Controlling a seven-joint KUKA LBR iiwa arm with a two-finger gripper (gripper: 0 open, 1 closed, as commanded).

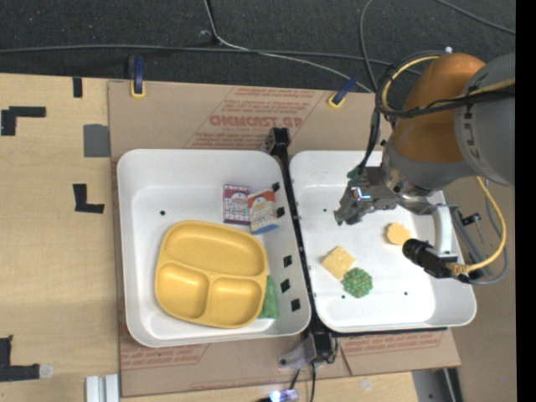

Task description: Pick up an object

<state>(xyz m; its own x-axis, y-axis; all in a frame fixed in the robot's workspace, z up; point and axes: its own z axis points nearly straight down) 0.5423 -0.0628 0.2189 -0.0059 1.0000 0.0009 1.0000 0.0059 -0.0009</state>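
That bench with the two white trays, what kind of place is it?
Probably a robotics lab test bench: a robot arm reaches over two white bins holding toy-like items such as a yellow divided plate, with cables strung across and cardboard clamped underneath.

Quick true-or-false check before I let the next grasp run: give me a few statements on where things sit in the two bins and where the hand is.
1. The yellow divided plate lies in the left bin. True.
2. The green bumpy ball lies in the left bin. False: it lies in the right bin, beside the yellow block.
3. The hand is above the right bin. True.
4. The two small cartons rest on the plate. False: they lie on the bin floor behind it.
5. The hand is over the plate. False: it is over the right bin.
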